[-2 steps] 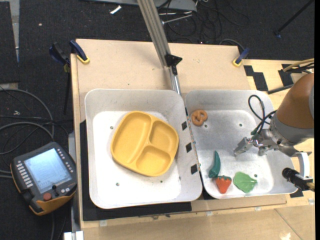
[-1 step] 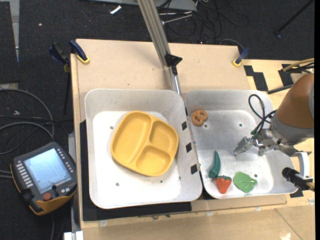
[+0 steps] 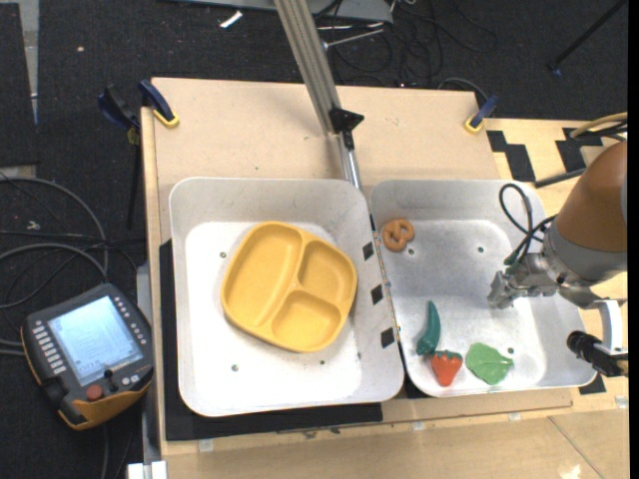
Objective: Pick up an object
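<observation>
A yellow plate [image 3: 290,285] sits in the left bin [image 3: 200,387]. In the right bin [image 3: 454,208] lie a pretzel [image 3: 397,234], pepper [image 3: 430,328], strawberry [image 3: 446,366] and leaf [image 3: 488,363]. The gripper [image 3: 502,292] hovers at right; its spread I cannot tell. Nothing looks picked yet.

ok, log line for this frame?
gripper: over right bin, nothing visibly held | pretzel, green pepper, strawberry, green leaf: in bin | yellow tray: left bin
</observation>
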`<state>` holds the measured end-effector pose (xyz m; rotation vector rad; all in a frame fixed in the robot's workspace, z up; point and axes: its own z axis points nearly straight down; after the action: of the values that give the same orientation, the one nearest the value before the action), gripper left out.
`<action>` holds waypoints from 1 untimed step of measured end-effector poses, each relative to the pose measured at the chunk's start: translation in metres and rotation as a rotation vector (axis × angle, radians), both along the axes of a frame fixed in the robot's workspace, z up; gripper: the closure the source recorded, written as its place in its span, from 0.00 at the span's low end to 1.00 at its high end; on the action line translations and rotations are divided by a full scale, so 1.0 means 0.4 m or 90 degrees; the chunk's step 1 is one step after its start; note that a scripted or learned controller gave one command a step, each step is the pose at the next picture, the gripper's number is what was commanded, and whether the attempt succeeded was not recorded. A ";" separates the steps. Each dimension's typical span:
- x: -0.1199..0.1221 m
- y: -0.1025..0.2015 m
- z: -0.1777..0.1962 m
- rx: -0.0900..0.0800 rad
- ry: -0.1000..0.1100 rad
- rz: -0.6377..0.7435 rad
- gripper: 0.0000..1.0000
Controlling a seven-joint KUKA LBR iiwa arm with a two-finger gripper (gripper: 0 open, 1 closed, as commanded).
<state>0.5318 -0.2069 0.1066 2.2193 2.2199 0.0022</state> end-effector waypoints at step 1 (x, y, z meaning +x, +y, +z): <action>0.001 0.009 0.157 -0.001 -0.002 0.002 1.00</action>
<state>0.5322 -0.2034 0.1694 2.2144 2.2205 0.0039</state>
